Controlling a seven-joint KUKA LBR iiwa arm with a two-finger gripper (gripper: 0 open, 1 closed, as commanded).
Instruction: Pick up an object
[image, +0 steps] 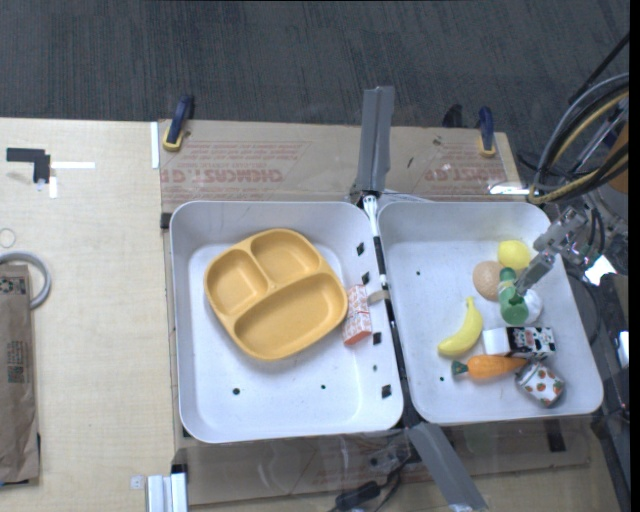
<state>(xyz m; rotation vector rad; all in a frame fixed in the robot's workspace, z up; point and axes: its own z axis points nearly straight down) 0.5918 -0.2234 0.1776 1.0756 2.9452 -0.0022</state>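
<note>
While the gripper (519, 291) hangs over the right bin (430, 330), finger state unclear. Cardboard (270, 165) lines the wooden bench (80, 300).

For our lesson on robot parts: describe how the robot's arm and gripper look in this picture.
The arm enters from the right as grey metal links, partly cut off by the frame edge. Black and yellowish cables loop above it. The gripper is slim, grey and metallic, ending over the right bin. No markings are readable.
</note>
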